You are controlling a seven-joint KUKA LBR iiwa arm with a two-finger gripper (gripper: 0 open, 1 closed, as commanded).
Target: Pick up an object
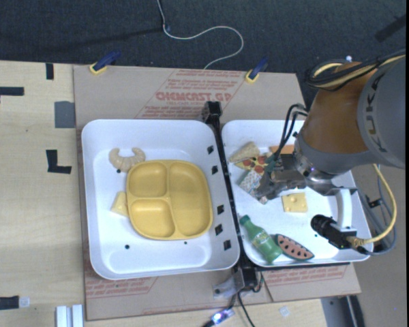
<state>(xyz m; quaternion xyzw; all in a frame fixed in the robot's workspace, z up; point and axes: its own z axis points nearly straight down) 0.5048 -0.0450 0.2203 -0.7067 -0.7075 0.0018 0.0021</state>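
Note:
The arm reaches in from the right over the right bin (341, 259). Its gripper (271, 182) points left and low among the toys in that bin's upper left part, by a pizza slice (246, 155) and a crumpled grey and white piece (251, 180). A yellow cheese square (294, 203) lies just below the wrist. A green bottle (260, 239) and a watermelon slice (294, 247) lie near the bin's front edge. The arm's body hides the bin's right side.
The left bin (99, 182) holds a yellow divided plate (169, 199), a tan croissant (126, 158) above it and a pale yellow wedge (119, 204) at its left. A black divider (221, 176) runs between the bins. A black cable end (330, 230) hangs near the right bin's front right.

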